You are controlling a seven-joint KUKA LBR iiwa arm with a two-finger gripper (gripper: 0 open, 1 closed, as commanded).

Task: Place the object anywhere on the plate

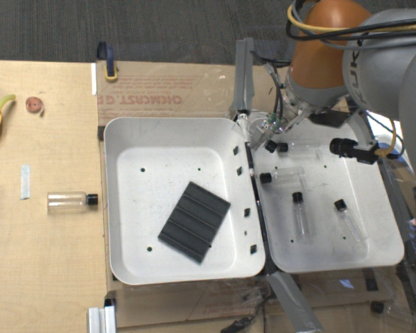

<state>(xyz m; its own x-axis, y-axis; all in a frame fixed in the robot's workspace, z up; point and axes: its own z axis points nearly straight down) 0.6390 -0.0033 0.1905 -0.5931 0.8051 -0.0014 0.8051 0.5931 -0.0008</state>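
A dark ribbed rectangular plate [194, 222] lies tilted in the left bin [125, 144], a little right of its middle. Several clear vials with black caps lie in the right bin [381, 255]: one near the top left [297, 147], one by the divider [283, 177], one in the middle [300, 217] and one towards the right [351, 222]. My gripper [271, 125] hangs low over the right bin's top-left corner, just above and left of the nearest vial. The grey arm with its orange band [333, 33] rises behind it.
On the bench left of the bins lies a clear bottle with a black cap [69, 200], with a small white strip [25, 182] and a red disc [33, 104] farther out. A blue clamp [105, 60] holds cardboard behind the bins. A black fitting [350, 148] juts over the right bin.
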